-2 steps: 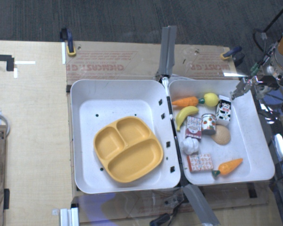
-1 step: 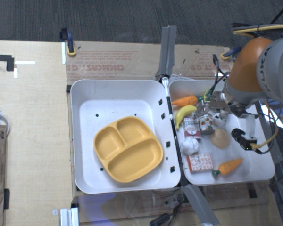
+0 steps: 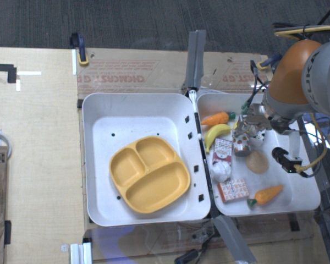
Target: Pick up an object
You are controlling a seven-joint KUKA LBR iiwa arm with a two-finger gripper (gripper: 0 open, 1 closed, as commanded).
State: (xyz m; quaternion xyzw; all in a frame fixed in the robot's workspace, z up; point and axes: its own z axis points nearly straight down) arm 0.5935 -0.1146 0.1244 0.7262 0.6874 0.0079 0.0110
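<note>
- Overhead, the camera view is looking down at a slant on a desk (image 3: 33, 147) carrying two shallow white bins side by side.
- Sitting in the left bin (image 3: 99, 114) is a yellow divided plate (image 3: 149, 174), lying flat and turned at an angle, with three compartments showing.
- Holding the small things is the right bin (image 3: 297, 197) — they are crowding its left half.
- Near the back of it an orange carrot (image 3: 215, 118) is lying just beside a yellow banana (image 3: 216, 133), the banana curving toward the divider between the bins.
- Below the banana a small red-and-white carton (image 3: 222, 149) is resting, and a white crumpled object (image 3: 220, 170) is lying just beside it toward the front.
- Further forward a second red-and-white box (image 3: 232, 190) is lying flat, with another carrot (image 3: 267, 194) near it on the right, its green end pointing at the box.
- A round tan object (image 3: 257, 162) is sitting between the carton and the arm.
- Reaching in from the right, the arm (image 3: 297, 76) is hanging over the right bin, its orange band showing above the wrist.
- Its tool (image 3: 243, 142) is pointing down just right of the carton and banana — whether it is released, clenched or grasping anything I cannot tell.
</note>
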